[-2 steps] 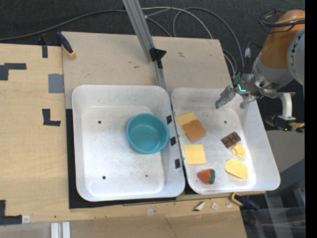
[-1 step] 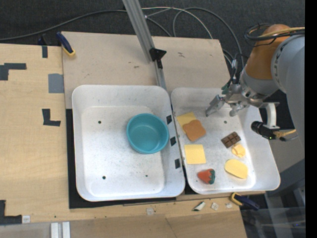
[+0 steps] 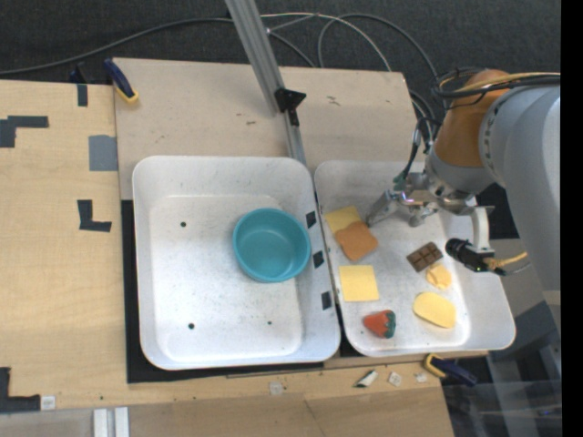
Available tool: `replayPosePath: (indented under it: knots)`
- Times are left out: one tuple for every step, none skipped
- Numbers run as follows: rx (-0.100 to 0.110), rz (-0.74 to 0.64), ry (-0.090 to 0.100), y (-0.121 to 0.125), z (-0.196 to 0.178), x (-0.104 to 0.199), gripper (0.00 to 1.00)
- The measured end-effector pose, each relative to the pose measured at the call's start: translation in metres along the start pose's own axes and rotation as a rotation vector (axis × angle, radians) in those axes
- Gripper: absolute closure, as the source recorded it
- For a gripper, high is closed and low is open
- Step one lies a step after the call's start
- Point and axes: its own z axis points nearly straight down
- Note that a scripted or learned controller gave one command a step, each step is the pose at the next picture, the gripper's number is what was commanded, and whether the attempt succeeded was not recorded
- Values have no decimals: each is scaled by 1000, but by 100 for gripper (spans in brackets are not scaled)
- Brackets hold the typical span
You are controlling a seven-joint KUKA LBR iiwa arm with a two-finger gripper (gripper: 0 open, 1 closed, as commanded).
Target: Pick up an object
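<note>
My gripper (image 3: 398, 209) hangs over the upper middle of the right bin (image 3: 487, 335), just right of a pale yellow slice (image 3: 342, 218) and a brown toast-like piece (image 3: 356, 240). Nothing shows in its grasp. Lower in the same bin lie a yellow square slice (image 3: 358, 282), a red strawberry-like piece (image 3: 380, 323), a yellow lump (image 3: 435, 310), a small brown block (image 3: 424, 257) and a small yellow bit (image 3: 439, 277). A teal bowl (image 3: 271, 244) sits upright in the left bin (image 3: 164, 271).
A slanted metal pole (image 3: 264, 53) rises behind the bins, and cables (image 3: 364, 35) trail across the back. The arm's grey body with its orange band (image 3: 474, 121) looms over the right bin's right side. Small clips (image 3: 381, 377) lie on the bench in front.
</note>
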Motion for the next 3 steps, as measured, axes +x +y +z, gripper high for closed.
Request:
replayPosePath:
  knots:
    - [-3,-2,-1,1,-13,0,100]
    - [-9,2,0,-8,-65,1,100]
    - [-11,1,-1,2,-123,0,100]
